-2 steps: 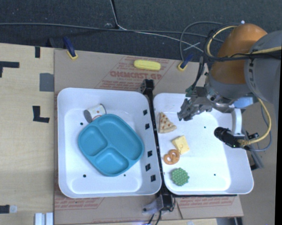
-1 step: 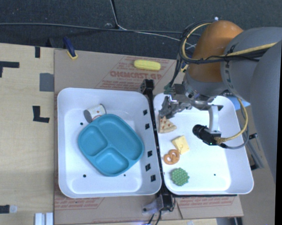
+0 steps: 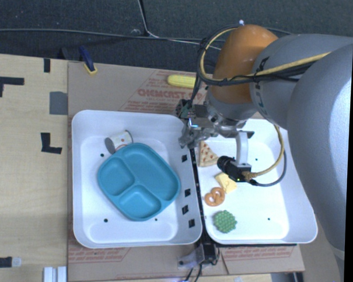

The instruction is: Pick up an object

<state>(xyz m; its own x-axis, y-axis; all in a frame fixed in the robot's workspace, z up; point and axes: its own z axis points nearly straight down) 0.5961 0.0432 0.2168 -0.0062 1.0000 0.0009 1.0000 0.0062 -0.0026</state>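
Bumpy green ball (image 3: 224, 221): right bin's (image 3: 295, 227) near edge. Orange pretzel ring (image 3: 214, 196), yellow wedge (image 3: 225, 182), pizza slice (image 3: 206, 154): its left edge. My gripper (image 3: 191, 131) above the divider; grip state unreadable.

Overhead slanted view of both bins (image 3: 81, 180)
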